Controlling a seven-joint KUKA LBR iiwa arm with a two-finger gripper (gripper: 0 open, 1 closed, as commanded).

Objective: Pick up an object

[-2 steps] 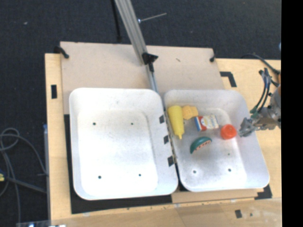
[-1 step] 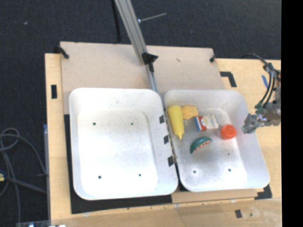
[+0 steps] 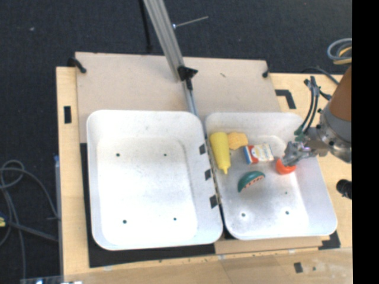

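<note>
The right bin [image 3: 308, 212] holds several small objects. A yellow mustard bottle [image 3: 220, 150] lies along its left wall, with a yellow-orange piece [image 3: 238, 139] beside it. A red and white carton [image 3: 259, 154] lies in the middle, and a green and red watermelon slice [image 3: 251, 180] sits below it. A small orange object [image 3: 285, 167] rests toward the right side. My gripper [image 3: 294, 154] hangs right over that orange object, its fingers pointing down at it from the right. Contact between them cannot be made out.
The left bin [image 3: 100, 129] stands next to the right one. A slanted metal post [image 3: 166, 31] rises behind the bins. The arm's grey wrist and orange band [image 3: 339, 108] cover the right bin's far right corner. Cables lie at the bench's right edge.
</note>
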